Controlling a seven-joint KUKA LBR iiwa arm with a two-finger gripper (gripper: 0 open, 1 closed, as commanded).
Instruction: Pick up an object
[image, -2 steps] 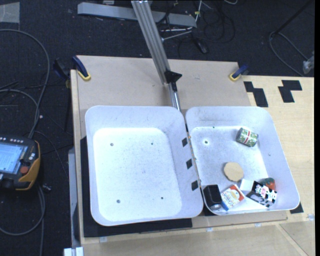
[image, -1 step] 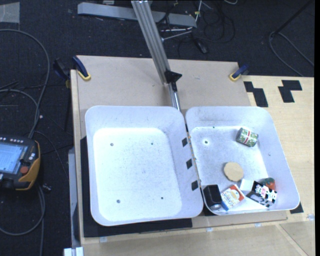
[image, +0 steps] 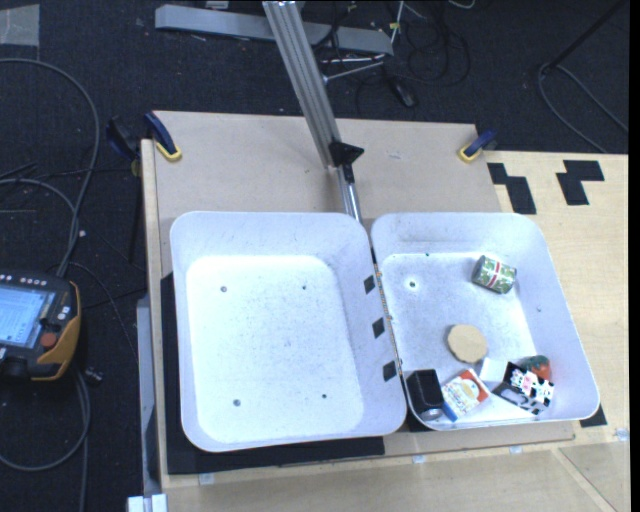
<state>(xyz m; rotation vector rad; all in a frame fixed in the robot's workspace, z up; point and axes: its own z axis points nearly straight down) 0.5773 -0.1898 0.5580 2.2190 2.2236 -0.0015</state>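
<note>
Camera view showed you nothing lifted: the whole pick remained. In the right bin (image: 560, 300) lay one green can (image: 493, 273), one tan disc (image: 466, 343), one black box (image: 425, 388), one red-and-white packet (image: 466, 390) and one black-and-white toy (image: 527, 385). Two bins, counting the left bin (image: 185, 300). You could not tell the gripper's state.

arm: pose can't tell | claw: state can't tell

High slanted view over both bins (image: 270, 225)
</note>
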